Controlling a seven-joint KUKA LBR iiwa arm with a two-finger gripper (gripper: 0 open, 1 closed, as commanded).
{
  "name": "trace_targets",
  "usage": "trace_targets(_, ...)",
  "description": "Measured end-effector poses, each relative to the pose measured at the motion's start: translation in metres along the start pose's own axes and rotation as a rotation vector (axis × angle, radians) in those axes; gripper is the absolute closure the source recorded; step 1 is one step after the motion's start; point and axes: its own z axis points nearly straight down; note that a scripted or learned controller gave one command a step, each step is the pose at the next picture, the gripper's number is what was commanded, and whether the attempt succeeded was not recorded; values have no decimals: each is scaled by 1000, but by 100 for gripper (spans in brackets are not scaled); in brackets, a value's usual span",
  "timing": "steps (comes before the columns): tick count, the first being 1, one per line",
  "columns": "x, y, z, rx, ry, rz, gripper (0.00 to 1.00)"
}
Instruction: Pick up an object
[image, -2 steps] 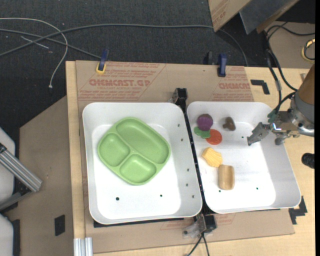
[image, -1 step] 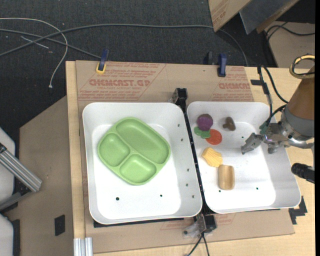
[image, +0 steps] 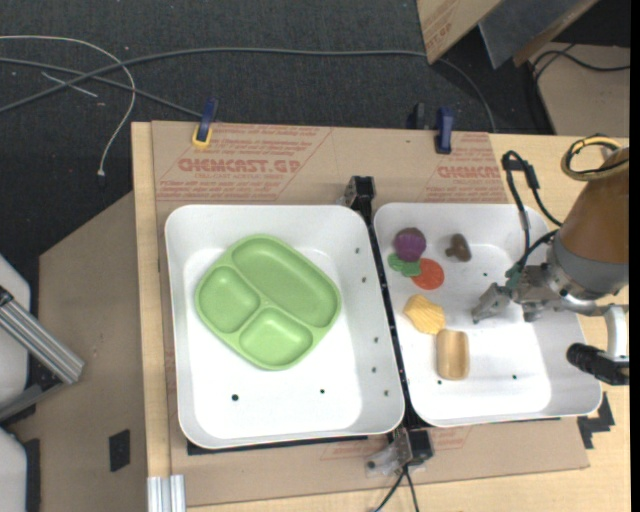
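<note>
nearby, bread roll (image: 452, 354) just left of pincer (image: 497, 302), apart

Glossy green plastic plate (image: 266, 300) in smooth white plastic bin (image: 190, 350)

My bench (image: 150, 300) is covered with printed cardboard (image: 300, 160), clamped at the far edge by a yellow clip (image: 206, 121) and a blue clip (image: 444, 129). Two white bins, left (image: 200, 400) and right (image: 500, 395), sit side by side on it.
</note>
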Motion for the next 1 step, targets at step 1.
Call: trace_targets(1, 0, 2, -14, -7, -2, 0, 100)
